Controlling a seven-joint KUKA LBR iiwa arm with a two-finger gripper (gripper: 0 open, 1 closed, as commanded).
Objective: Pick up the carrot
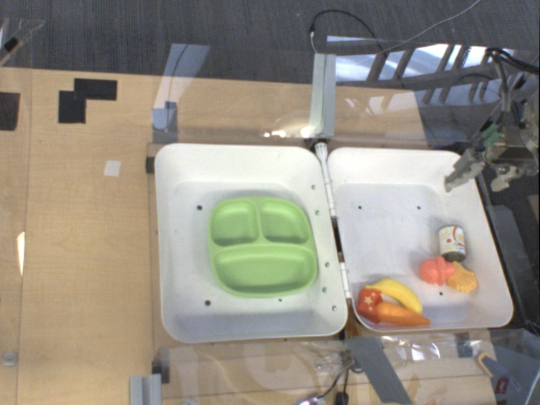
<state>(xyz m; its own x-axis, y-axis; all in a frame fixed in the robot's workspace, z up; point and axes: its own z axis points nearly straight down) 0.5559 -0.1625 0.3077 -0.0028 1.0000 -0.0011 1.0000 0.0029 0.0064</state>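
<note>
Carrot (pixel 401 315): orange, lying flat at near edge of right bin (pixel 396 218), toward its near-left corner, touching the bin's front wall.
Banana (pixel 398 293): yellow, just behind carrot, touching it.
Red pepper (pixel 367 300): red toy, just left of carrot, pressed against it, in the right bin's near-left corner.
Pink toy (pixel 435 270): right of and behind carrot, near.
Orange ruffled toy (pixel 462 280): right of carrot, touching pink toy.
Small can (pixel 453 242): upright, behind pink toy, well behind carrot.
Gripper (pixel 462 169): over right bin's far-right corner, well apart from carrot, nothing between fingers visible; open or closed, can't tell.
Green plate (pixel 262 246): three compartments, middle of left bin (pixel 181 226), well left of carrot.
</note>
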